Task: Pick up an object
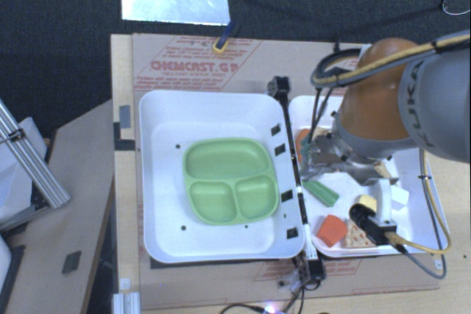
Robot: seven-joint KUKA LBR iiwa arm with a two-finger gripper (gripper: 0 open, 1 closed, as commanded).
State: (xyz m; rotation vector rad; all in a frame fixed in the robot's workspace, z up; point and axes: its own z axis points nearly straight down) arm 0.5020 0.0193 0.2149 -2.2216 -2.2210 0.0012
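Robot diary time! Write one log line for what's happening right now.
arm: over right bin | gripper: low, near green piece | orange block: loose | green tray: left bin

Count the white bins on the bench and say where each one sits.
2. The left bin holds a green divided plate. The right bin lies beside it, partly covered by the arm, with small items inside; more items may be hidden under the arm.
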